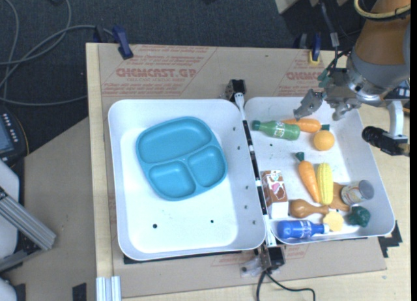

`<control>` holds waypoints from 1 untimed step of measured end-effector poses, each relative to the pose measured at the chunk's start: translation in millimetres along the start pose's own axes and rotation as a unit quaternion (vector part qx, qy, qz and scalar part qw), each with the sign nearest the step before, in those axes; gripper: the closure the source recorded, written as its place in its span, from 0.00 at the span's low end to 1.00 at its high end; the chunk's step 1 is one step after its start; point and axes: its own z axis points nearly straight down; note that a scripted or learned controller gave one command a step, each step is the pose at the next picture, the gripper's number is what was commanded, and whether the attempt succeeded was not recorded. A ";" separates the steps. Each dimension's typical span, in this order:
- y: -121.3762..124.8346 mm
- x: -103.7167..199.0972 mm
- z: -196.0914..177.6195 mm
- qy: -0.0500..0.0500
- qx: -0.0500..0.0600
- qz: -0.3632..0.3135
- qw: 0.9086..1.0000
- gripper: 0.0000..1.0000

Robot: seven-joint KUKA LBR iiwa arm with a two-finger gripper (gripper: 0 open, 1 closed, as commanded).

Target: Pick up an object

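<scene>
The right bin (374,156) holds several toy foods. At its far end lie a green bottle (277,129), a small orange carrot piece (309,124) and an orange fruit (323,140). My gripper (324,109) hangs over that far end, just above the carrot piece and the orange. Its two fingers (306,107) are spread open with nothing between them. Nearer the front lie a carrot (307,177), a corn cob (324,181), a brown packet (274,187), a tan gourd (305,208) and a blue bottle (301,229).
A blue divided plate (181,156) lies in the left bin (124,182). A metal can (355,193) and a dark green item (358,215) sit at the right bin's near right corner. The grey and orange arm (384,39) reaches in from the upper right.
</scene>
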 end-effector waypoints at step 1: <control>-11.6 -26.0 146.6 0.000 0.005 0.002 1.000 0.00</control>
